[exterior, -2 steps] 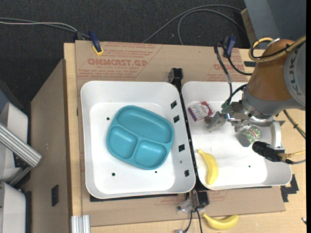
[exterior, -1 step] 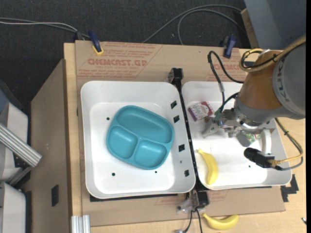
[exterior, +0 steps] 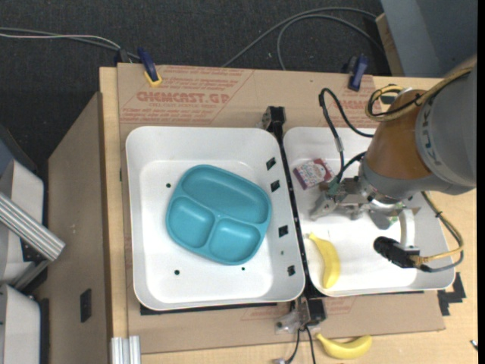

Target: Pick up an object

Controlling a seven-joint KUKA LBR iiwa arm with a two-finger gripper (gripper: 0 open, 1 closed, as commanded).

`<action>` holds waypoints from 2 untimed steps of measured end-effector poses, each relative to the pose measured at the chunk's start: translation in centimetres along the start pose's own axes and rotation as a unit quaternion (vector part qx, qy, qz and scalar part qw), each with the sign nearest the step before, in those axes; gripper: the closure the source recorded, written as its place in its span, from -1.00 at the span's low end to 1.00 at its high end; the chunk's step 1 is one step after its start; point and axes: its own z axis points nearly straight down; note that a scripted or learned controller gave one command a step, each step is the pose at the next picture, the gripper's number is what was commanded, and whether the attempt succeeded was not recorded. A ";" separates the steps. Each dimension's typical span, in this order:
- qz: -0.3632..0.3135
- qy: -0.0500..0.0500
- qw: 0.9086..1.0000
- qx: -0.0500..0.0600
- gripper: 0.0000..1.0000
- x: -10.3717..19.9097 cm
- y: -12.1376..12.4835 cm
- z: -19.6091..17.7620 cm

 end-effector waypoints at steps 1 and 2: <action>0.000 0.000 1.000 -0.002 1.00 0.0 0.1 -1.2; -0.001 -0.001 1.000 -0.006 1.00 0.0 0.5 -7.6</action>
